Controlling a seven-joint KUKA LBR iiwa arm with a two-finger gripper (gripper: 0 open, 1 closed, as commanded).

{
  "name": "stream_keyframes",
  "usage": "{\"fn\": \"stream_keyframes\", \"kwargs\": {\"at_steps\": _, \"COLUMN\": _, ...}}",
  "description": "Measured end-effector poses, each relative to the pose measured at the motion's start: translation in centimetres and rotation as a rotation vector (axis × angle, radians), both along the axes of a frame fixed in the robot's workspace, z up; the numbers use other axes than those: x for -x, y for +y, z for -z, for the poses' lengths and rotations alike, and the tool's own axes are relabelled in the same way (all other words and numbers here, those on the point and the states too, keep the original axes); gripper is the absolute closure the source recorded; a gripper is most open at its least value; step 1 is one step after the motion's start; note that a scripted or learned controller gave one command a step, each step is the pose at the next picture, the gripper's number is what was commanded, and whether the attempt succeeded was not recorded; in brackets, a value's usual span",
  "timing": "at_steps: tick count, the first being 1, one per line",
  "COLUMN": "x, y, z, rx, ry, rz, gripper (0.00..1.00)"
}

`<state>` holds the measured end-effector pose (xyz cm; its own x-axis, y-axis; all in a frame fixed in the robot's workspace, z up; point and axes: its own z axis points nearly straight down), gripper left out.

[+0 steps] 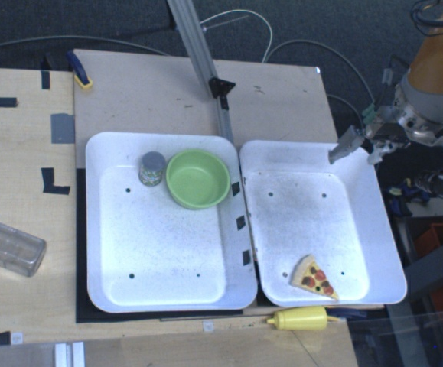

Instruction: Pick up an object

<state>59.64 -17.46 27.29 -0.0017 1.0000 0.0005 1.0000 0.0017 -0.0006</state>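
One pizza slice (314, 277) in right bin's (359, 205) near corner, well apart from gripper (356, 145), which hovers over far edge.

Grey arm (420, 105) with orange band, dark grey fingers (342, 150).

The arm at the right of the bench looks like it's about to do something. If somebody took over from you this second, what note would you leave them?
Gripper: over the top right rim of the right bin, holding nothing; whether it is open or shut cannot be made out.
Right bin: pizza slice toy near the front edge.
Left bin: green bowl at the back, small grey-lidded jar beside it.
Outside the bins: yellow bottle on the bench by the right bin's front edge.
Done: nothing picked up.
Left: descend on one object, grasp, lift. The pizza slice is probably nearest.
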Motion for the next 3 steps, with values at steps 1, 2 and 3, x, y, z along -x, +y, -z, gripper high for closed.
{"fn": "stream_keyframes", "kwargs": {"at_steps": 1, "x": 0.0, "y": 0.0, "z": 0.0, "rx": 0.000, "ry": 0.000, "rz": 0.000, "gripper": 0.00}}
{"fn": "stream_keyframes", "kwargs": {"at_steps": 2, "x": 0.4, "y": -0.9, "z": 5.1, "rx": 0.001, "ry": 0.006, "rz": 0.001, "gripper": 0.00}}
{"fn": "stream_keyframes", "kwargs": {"at_steps": 3, "x": 0.6, "y": -1.0, "z": 11.6, "rx": 0.000, "ry": 0.008, "rz": 0.001, "gripper": 0.00}}
